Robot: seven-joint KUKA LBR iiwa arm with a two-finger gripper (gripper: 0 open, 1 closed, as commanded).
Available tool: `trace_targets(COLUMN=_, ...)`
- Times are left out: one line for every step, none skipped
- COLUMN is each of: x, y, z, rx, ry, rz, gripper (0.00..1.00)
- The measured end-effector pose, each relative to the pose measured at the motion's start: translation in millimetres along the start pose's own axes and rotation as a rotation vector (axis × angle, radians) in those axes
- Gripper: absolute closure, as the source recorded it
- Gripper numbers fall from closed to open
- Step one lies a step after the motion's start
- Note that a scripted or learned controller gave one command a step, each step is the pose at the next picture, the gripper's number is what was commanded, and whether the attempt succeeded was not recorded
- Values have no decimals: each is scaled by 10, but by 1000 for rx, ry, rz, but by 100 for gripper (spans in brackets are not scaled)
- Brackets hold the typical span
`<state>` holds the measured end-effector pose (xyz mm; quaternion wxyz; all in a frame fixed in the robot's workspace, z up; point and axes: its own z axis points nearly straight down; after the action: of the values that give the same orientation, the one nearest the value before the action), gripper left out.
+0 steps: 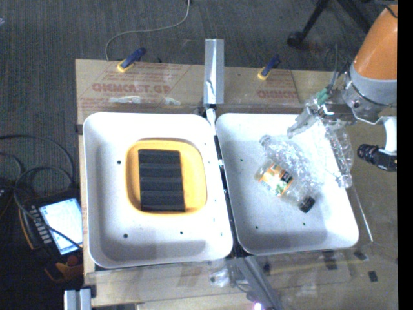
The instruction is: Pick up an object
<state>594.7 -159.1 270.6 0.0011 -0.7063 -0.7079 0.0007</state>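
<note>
Overhead, the gripper hangs by the right bin's far-right rim, whether clenched I cannot tell; the crumpled plastic bag lies beneath, open floor toward the near-left.

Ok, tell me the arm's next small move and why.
Probably lower the gripper a little toward the clear plastic bag in the right bin. It sits over the bin's upper right, at the bag's upper edge, and I can't see anything between its fingers.

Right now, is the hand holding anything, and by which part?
Cannot be told: the hand sits at the upper edge of the clear plastic bag in the right bin, but a hold isn't visible.
</note>
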Motion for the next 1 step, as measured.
trace_targets(x=-202, y=44, z=-767, rx=-3, ry=-2, rz=-87, gripper=0)
